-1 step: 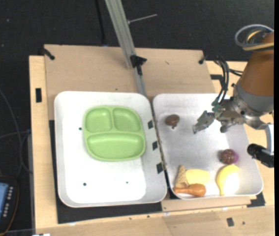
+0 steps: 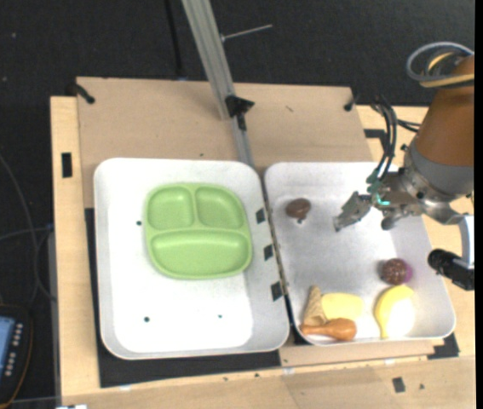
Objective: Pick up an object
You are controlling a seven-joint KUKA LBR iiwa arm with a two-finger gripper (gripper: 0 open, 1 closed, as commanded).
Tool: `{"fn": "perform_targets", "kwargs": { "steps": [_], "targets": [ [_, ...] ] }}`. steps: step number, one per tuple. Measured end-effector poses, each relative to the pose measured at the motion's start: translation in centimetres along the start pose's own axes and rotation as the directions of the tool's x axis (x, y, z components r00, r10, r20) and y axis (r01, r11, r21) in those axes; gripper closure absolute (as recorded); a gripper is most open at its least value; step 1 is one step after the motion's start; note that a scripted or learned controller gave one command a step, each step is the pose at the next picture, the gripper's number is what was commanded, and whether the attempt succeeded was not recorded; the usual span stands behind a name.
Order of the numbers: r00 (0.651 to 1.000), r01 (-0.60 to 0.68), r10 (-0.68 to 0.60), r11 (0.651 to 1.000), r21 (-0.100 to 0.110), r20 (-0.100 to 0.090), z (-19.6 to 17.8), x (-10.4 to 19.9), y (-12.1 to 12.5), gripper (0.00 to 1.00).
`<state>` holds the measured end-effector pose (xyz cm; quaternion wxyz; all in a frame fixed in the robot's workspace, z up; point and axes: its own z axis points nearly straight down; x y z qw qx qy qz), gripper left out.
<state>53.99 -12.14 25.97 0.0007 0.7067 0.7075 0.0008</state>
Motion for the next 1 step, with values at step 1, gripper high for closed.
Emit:
{"fn": "perform_targets", "kwargs": {
  "steps": [1],
  "targets": [
    [1.000, -0.002, 0.002, 1.000, 0.006, 0.000, 5.56, 0.89, -0.18, 0.00]
  ]
}}
